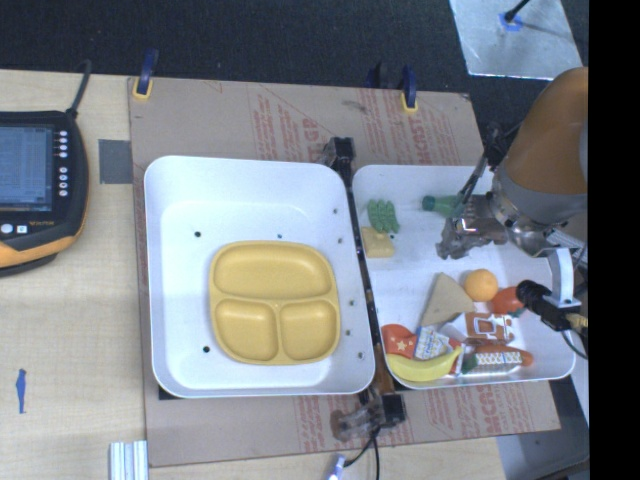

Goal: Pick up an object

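jaws [462,236]: hanging over the right bin [400,298], can't tell how wide from my feed
targets: orange ball [481,284], banana [420,368], green toy [382,216], all in that bin
left bin [180,208]: yellow divided plate [273,301]
my plan: I'd drop straight down on the ball, it sits apart from the front-edge clutter
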Robot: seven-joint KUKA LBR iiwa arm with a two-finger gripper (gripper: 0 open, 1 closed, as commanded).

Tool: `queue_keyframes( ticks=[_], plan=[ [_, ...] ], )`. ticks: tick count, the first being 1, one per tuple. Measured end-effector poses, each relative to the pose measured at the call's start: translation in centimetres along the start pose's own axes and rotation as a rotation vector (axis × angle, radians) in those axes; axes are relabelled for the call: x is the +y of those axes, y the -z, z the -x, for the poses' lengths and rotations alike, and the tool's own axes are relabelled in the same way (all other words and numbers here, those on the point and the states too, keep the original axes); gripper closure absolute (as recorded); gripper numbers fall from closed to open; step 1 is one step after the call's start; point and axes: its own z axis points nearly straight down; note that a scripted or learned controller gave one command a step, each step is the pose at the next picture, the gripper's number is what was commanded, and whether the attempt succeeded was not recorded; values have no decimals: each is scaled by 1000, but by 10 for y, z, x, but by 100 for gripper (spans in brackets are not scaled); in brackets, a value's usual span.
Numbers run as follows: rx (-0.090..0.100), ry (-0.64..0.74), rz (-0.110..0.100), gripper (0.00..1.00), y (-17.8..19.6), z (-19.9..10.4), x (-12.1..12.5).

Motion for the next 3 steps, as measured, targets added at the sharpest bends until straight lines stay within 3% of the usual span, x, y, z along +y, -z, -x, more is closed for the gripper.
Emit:
queue_keyframes(
  ticks=[1,2,3],
  plan=[
    [-1,1,-1,100,10,1,0],
    [-1,1,-1,0,10,1,0],
    [0,-2,-1,0,-94,61,-35]
  ],
)
